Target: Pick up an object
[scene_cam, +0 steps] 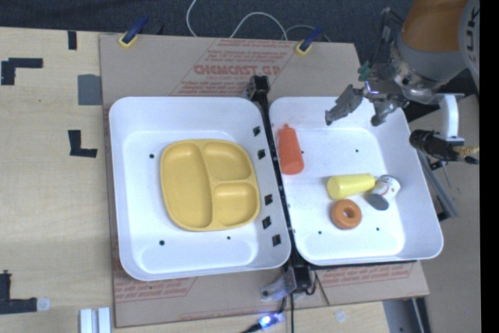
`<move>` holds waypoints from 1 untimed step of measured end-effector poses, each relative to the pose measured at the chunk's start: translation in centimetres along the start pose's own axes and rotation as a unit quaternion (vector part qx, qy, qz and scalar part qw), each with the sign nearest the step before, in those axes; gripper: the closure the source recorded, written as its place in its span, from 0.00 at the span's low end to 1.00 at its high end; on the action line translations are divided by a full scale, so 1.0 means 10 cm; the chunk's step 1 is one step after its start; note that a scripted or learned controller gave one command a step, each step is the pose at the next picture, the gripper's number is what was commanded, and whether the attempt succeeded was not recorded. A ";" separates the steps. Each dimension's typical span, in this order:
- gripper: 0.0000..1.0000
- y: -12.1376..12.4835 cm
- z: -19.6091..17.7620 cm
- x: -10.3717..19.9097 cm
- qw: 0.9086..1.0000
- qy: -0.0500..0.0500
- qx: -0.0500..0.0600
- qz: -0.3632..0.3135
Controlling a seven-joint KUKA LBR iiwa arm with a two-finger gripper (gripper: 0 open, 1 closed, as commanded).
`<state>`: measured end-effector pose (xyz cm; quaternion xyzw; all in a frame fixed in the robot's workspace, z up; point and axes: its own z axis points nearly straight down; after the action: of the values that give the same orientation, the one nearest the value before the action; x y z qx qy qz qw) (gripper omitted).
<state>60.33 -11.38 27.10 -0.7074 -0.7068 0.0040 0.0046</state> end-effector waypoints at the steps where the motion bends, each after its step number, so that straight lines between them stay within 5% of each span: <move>1: 0.00 0.02 -0.06 0.00 1.000 -0.001 -0.005 -0.001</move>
<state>60.52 -11.37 27.68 -0.7066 -0.7076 0.0007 0.0004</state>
